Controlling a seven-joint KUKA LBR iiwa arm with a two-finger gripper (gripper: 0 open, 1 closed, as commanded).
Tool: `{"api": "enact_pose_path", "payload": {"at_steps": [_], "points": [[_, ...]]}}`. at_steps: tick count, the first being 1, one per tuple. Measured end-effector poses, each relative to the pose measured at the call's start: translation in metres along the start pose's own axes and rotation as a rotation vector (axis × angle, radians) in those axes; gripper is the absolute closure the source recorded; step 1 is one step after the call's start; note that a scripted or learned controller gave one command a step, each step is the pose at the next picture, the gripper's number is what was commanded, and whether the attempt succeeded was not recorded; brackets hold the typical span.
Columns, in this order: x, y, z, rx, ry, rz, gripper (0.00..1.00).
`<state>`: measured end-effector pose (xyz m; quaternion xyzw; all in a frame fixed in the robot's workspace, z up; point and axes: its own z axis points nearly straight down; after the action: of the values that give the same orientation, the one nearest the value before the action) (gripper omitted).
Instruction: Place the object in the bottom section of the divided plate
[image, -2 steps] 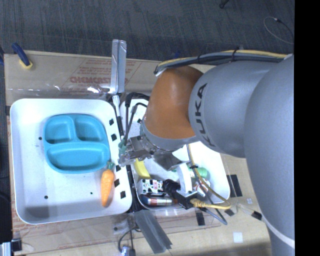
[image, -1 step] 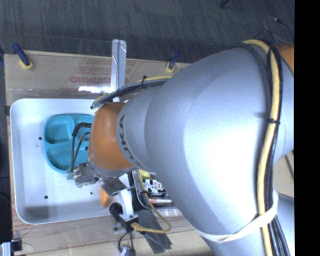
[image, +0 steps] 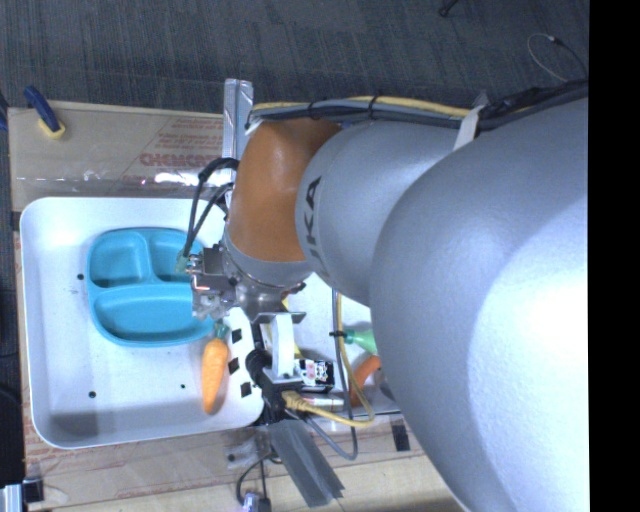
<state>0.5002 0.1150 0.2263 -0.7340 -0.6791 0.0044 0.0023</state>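
Arm (image: 450, 260): huge grey KUKA body covers the right side, orange band above the wrist sits over the seam btwn the bins. Count: 1.
Counter (image: 120, 140): brown top w/ red printing shows behind the bins; small blue clip at far left corner.
Left bin (image: 50, 330): shallow white, holds plate + carrot. A 2nd bin peeks out under the arm, w/ green and orange bits in it, too hidden to name. Bins: 2.
Divided plate (image: 135, 290): blue, in left bin's upper half. Two small sections along the top, one wide section along the bottom, bare. Count: 1.
Hand (image: 215, 300): wrist hardware hangs right at the plate's right edge; can't tell whether it's spread or closed, cables and brackets hide it. Nothing seen gripped.
Carrot (image: 213, 375): orange, lying on the bin floor just below the plate's lower right corner, long axis roughly up-down in view, just beside the plate. Loose, not in the hand. Count: 1.
Progress: my read, carrot not yet picked, bottom section waiting.
Risk 1: carrot is tapered and round, could roll or squirt out of a pinch.
Risk 2: it's tight to the plate rim, so a descent may clip the plate and shove it.
Risk 3: a short drop could land it on the divider ridge or in a top section.
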Motion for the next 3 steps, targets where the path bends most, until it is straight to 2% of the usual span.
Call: {"api": "enact_pose_path", "payload": {"at_steps": [1,2,3], "points": [[-0.017,-0.024,0.063,0.004,-0.002,0.086,1.0],[0.053,0.042,0.019,0.002,-0.001,0.05,1.0],[-0.005,0.03,-0.002,0.005,-0.001,0.134,1.0]]}}
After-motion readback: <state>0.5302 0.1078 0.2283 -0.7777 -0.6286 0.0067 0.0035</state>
